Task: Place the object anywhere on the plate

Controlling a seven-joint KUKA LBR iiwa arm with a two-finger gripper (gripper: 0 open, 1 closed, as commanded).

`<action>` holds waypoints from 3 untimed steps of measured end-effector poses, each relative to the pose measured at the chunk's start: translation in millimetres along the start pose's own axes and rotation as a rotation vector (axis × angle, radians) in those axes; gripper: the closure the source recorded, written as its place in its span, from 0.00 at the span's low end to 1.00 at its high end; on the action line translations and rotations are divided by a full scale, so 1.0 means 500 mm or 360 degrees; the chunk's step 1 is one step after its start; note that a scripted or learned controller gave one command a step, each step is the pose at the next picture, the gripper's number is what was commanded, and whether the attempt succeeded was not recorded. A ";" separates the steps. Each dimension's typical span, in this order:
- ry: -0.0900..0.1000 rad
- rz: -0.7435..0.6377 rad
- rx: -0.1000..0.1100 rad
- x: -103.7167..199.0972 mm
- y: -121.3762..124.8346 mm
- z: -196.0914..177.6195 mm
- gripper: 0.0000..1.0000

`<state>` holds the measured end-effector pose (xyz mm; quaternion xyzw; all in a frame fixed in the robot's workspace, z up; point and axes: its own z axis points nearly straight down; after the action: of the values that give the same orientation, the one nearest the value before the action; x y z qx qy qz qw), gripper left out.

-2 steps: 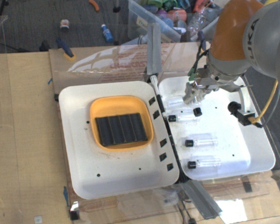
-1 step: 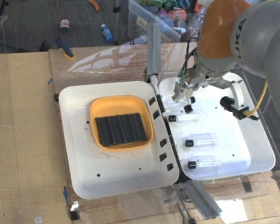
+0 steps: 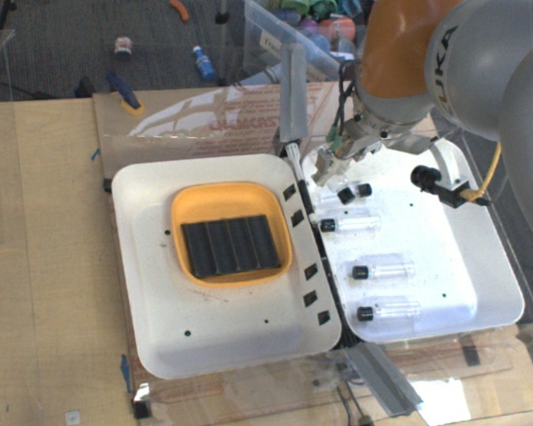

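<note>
An orange plate (image 3: 227,201) lies in the left white bin (image 3: 153,288), and a black ridged rectangular block (image 3: 230,246) rests on it. Several clear tubes with black caps lie in the right bin (image 3: 472,284): one (image 3: 350,222) near the divider, one (image 3: 381,270) below it, one (image 3: 389,310) nearest the front. A short black-capped piece (image 3: 355,192) lies just under the gripper. My gripper (image 3: 327,165) hangs over the right bin's far left corner, close to the divider, above that short piece.
A grey divider with black clips (image 3: 306,250) separates the bins. A black fitting with a yellow cable (image 3: 437,185) hangs off the arm over the right bin. A clear tub of coloured items (image 3: 307,13) stands behind the bench. The grey and orange arm fills the upper right.
</note>
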<state>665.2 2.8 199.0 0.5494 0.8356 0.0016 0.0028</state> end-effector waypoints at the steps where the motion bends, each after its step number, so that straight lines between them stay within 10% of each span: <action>1: 0.0001 -0.0142 -0.0001 0.061 0.032 -0.020 1.00; 2: 0.0001 -0.0142 0.0000 0.061 0.032 -0.019 0.00; 3: -0.0001 -0.0217 -0.0003 0.066 0.035 -0.039 0.00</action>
<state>668.0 39.9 218.6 0.4912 0.8710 0.0019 0.0037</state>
